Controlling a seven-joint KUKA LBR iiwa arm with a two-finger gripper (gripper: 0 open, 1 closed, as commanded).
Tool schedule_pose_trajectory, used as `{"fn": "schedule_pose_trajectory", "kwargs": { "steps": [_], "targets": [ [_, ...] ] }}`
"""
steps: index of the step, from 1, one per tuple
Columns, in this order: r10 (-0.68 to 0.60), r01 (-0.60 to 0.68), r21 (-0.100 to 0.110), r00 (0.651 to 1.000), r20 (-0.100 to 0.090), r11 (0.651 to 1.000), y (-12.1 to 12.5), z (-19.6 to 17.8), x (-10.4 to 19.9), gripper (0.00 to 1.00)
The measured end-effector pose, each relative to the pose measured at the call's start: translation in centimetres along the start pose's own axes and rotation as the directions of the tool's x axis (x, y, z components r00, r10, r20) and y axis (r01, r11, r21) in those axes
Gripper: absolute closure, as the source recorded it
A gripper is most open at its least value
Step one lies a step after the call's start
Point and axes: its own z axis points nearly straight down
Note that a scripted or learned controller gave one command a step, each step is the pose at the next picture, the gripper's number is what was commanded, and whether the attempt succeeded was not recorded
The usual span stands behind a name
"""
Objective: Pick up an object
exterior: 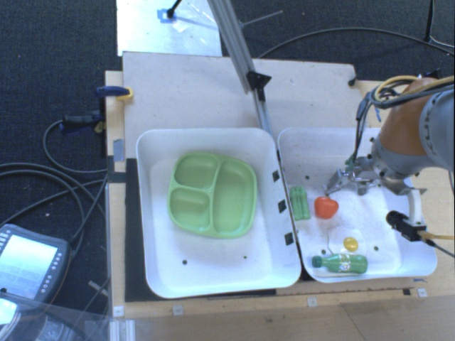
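The right bin [306,144] holds a red-orange tomato-like object [326,207], a green ridged block [300,202] by its left wall, a small yellow object [350,244] and a green bottle [341,263] lying on its side near the front wall. My gripper [348,187] hangs over the middle of this bin, just above and to the right of the red object. Its fingers [332,187] stand spread open with nothing between them. The left fingertip is close to the red object's top, and I cannot tell whether it touches.
The left bin [153,261] holds a green divided plate [212,195]. A slanted metal pole [238,41] crosses the back and ends at the wall between the bins. The arm's grey and orange body [412,130] covers the right bin's far right side.
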Motion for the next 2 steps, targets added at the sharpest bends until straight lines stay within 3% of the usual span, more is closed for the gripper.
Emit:
{"fn": "schedule_pose_trajectory", "kwargs": {
  "steps": [1,2],
  "targets": [
    [0.000,0.000,-0.007,1.000,0.002,1.000,0.2,-1.4,-0.1,1.00],
    [-0.004,0.004,-0.010,1.000,0.002,1.000,0.4,-5.7,0.1,1.00]
  ]
}}
